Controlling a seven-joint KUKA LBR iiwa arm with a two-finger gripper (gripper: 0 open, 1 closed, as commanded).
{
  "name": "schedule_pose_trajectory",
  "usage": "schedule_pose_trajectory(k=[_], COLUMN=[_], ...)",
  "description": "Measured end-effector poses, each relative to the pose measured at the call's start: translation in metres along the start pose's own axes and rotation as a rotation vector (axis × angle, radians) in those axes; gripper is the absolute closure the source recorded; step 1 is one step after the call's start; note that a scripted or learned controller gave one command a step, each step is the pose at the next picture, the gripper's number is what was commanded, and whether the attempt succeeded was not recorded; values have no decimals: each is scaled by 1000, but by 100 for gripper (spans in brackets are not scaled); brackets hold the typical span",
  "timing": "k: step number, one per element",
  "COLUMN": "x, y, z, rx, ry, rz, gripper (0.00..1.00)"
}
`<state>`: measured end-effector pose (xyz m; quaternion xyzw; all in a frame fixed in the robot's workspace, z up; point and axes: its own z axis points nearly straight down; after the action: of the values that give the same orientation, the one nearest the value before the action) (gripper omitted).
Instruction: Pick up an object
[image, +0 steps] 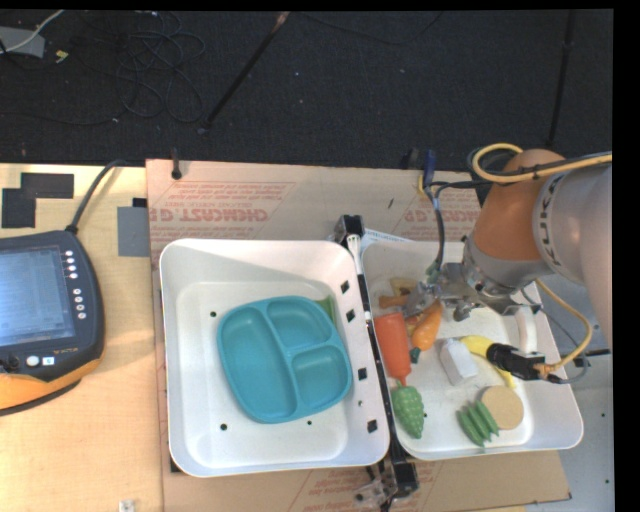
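The gripper (437, 298) hangs over the right bin (560, 425), just above a small carrot (428, 328); its grip I cannot tell. Better descend straight, avoiding the big carrot (393, 345) beside.

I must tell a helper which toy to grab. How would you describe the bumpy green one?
Look in the right bin, along its left wall near the front. Below the long orange carrot lies the bumpy green toy, rounder than the ribbed green piece to its right.
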<state>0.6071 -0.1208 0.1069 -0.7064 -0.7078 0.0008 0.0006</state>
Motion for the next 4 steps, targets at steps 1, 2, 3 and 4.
schedule_pose_trajectory(k=[1, 2, 3, 4], x=[7, 7, 16, 14], y=[-39, 9, -47, -45], z=[22, 22, 22, 14], rx=[-1, 2, 4, 10], ry=[-10, 1, 1, 3], rz=[9, 0, 2, 5], gripper=[0, 0, 0, 100])
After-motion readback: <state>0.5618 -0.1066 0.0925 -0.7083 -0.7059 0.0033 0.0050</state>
